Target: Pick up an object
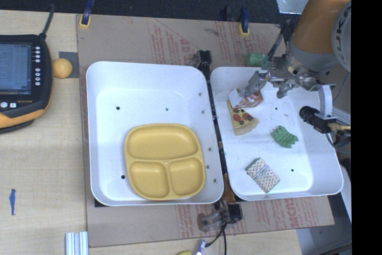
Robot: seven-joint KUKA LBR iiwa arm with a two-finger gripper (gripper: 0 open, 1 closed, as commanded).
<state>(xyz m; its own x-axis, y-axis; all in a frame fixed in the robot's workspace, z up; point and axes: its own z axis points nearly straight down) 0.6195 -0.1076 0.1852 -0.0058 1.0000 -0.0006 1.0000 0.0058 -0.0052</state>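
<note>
white right bin (322,179) holds your targets: the gripper (255,88), fingers apart, hangs over a small wrapped packet (246,98); the toy pizza slice (242,118) lies just below it, pointing toward you.

Four small objects lie in the right bin (322,179). A toy pizza slice (243,119), tan crust with red and green toppings, lies flat near the bin's left wall, its point toward the upper left. Just above it, touching or nearly touching its upper edge, sits a small red-and-white packet (246,98), partly covered by the gripper (255,84), whose tip rests at the packet's upper right. A bumpy green toy (285,137) lies alone near the bin's middle. A small patterned box (262,175), pale with fine speckles, lies tilted diagonally near the front rim, apart from the others.
</note>
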